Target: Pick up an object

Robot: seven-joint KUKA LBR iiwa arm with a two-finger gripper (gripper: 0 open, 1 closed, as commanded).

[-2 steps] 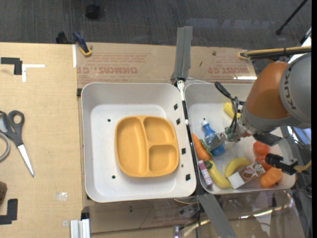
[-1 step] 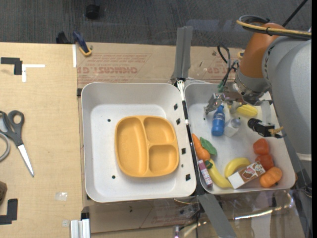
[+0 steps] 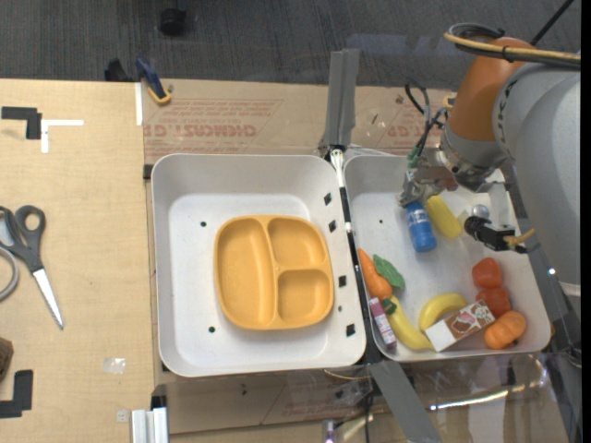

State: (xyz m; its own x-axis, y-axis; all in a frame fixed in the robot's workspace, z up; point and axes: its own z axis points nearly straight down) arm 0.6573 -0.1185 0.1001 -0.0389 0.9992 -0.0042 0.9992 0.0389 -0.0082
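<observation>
Reach step: the two-finger gripper (image 3: 417, 190) hangs just above the small blue plastic bottle (image 3: 421, 228) in the right white bin (image 3: 369, 206).
Grip state: cannot tell. Next, I judge, it must drop squarely over the bottle.

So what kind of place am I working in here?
Likely a robotics lab bench: two white bins, toy food such as a banana, scissors on a cardboard-covered bench.
</observation>
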